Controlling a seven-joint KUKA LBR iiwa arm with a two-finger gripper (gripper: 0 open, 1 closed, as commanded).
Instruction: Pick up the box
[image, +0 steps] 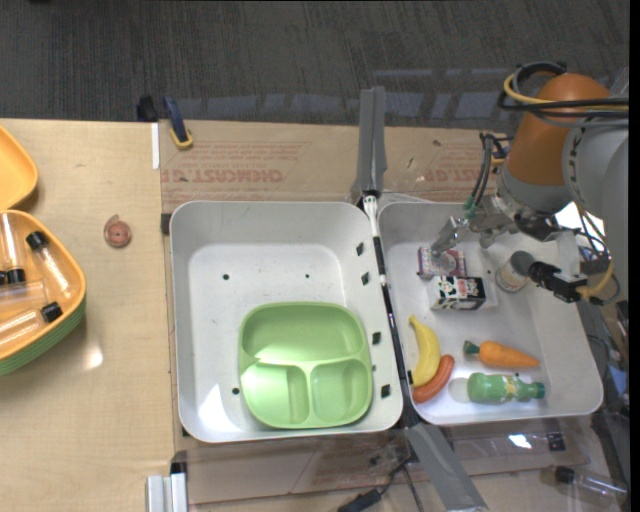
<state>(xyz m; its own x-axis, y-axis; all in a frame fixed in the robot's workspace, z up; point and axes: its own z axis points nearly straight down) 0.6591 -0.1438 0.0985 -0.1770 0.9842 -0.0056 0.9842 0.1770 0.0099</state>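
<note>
White bins sit side by side on the bench: left bin (200, 300) carries a green divided tray (305, 365); right bin (560, 370) carries the rest. My arm (560, 130), grey with orange band, enters from the right over the right bin's far end. My gripper (447, 240) hangs over the bin's upper left area; finger spread cannot be read from this angle, nothing seen between them. Box (459, 291), cow-patterned, lies just below the gripper on the bin floor. Near edge: green bottle (497, 388), banana (428, 350), carrot (505, 354), red pepper (432, 384).
</note>
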